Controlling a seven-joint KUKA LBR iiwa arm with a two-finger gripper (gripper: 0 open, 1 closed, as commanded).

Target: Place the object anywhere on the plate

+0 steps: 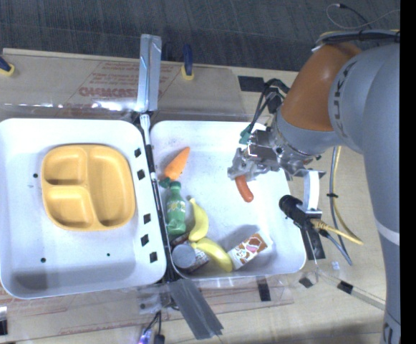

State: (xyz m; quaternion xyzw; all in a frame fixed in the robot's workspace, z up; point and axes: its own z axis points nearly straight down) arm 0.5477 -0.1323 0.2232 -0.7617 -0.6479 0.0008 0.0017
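Currently, from my remote station, I log the following.

Arm: grey with an orange band, reaching in from the right, over the right bin.
Gripper: over the right bin, near its middle; fingers clamped on the sausage, as far as I can see.
Sausage: small, red-orange, tilted, its upper end between the fingers, its lower end hanging free over the white floor.
Plate: yellow, three compartments, lying flat in the left bin; well apart from the sausage.
Carrot: orange, upper left of the right bin, near the divider.
Bottle: green, just below the carrot, along the left wall.
Bananas: yellow, two by my count, touching the bottle and running toward the front.
Carton: small printed box, front of the right bin, just beside the lower banana.
Can: grey, round, front left corner, partly under the banana; I cannot tell more.
Bench: brown board with red print behind both bins.
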